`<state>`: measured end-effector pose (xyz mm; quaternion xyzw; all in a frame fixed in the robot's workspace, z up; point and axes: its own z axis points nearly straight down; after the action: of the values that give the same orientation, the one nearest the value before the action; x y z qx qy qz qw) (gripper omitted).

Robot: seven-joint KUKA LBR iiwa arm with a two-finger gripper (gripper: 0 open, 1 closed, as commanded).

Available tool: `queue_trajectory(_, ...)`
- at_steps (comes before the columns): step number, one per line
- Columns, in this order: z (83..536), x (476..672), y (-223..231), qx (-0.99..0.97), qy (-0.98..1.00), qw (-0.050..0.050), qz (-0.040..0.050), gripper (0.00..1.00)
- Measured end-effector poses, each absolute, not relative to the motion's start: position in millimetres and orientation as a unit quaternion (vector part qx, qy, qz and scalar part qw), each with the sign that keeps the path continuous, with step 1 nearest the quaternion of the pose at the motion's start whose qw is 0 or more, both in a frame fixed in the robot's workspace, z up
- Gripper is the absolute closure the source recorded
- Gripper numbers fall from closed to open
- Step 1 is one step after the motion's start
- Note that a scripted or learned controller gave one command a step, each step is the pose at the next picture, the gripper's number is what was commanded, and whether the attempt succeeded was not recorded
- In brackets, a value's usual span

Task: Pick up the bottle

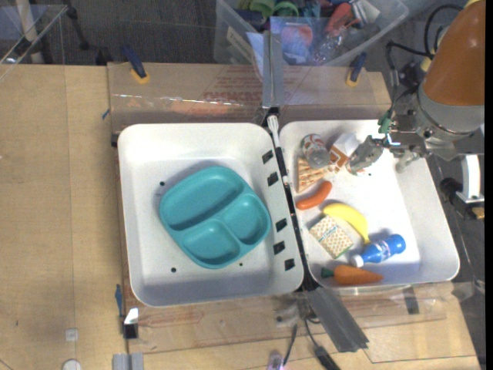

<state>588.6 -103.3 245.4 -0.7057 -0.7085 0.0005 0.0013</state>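
The bottle (380, 250) is blue with a white band and lies on its side near the front of the right bin (431, 206). It rests between a banana (348, 217) and a carrot (357, 276). My gripper (364, 155) hangs over the back of the same bin, well behind the bottle and apart from it, beside a small orange and white box (341, 153). The grey arm with its orange band (456, 60) comes in from the upper right.
The right bin also holds a red sausage (314, 196), a toast-like piece (308, 175), a round item (312, 146) and a checkered packet (332, 236). A teal divided plate (214, 216) lies in the left bin (139, 160). A clear tub of toys (308, 10) stands behind.
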Motion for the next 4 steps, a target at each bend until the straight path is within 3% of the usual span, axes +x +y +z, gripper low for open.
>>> queue_trajectory(1, 164, 538.4, -160, -0.647, -0.762, 0.001, 0.0001, 0.0)
queue_trajectory(2, 89, 482.1, -179, -0.662, -0.75, -0.004, -0.0027, 0.0)
queue_trajectory(3, 90, 484.6, -121, -0.506, -0.862, -0.008, -0.003, 0.0)
queue_trajectory(4, 90, 564.2, -132, -0.68, -0.733, -0.005, -0.003, 0.0)
